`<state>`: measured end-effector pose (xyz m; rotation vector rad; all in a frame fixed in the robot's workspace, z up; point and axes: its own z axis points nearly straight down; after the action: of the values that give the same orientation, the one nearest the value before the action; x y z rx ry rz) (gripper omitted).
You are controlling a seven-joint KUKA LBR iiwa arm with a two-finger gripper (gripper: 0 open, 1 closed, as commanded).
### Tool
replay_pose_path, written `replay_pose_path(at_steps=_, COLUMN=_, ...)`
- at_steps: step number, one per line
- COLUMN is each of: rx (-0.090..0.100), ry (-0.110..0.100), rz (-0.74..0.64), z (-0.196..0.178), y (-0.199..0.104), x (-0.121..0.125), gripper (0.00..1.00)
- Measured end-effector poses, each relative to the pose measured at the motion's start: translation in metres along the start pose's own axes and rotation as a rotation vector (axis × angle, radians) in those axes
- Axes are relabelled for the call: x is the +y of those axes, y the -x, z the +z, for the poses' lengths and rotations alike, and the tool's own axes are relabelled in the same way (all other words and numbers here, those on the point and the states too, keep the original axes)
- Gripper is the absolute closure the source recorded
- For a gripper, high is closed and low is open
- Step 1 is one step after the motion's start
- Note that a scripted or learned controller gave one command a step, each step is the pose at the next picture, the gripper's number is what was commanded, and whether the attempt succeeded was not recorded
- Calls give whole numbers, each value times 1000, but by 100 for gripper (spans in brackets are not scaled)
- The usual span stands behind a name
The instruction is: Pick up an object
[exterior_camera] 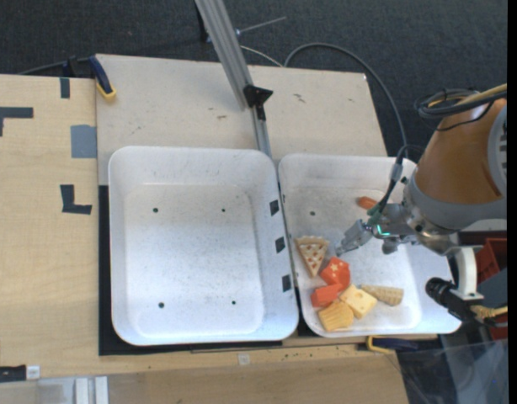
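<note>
Toy foods (338,284) lie in right white bin (326,175) on wooden bench (39,217).

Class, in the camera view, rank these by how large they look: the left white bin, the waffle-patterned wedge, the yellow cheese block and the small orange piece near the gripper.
1. left white bin
2. waffle-patterned wedge and yellow cheese block: these look about alike, so I won't rank them.
3. small orange piece, partly hidden by the arm.

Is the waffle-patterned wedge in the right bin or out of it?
In. The waffle wedge lies flat on the right bin's floor near its left wall, just above the red piece.
</note>
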<state>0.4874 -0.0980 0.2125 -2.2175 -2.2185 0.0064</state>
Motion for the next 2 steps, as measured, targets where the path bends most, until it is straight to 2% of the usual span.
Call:
replay_pose_path(at_steps=1, rx=0, ry=4, rz=-1, z=-2, y=0, x=1, gripper=0)
replay_pose_path(at_steps=2, rx=0, ry=-1, rz=0, z=42, y=2, x=3, gripper=0)
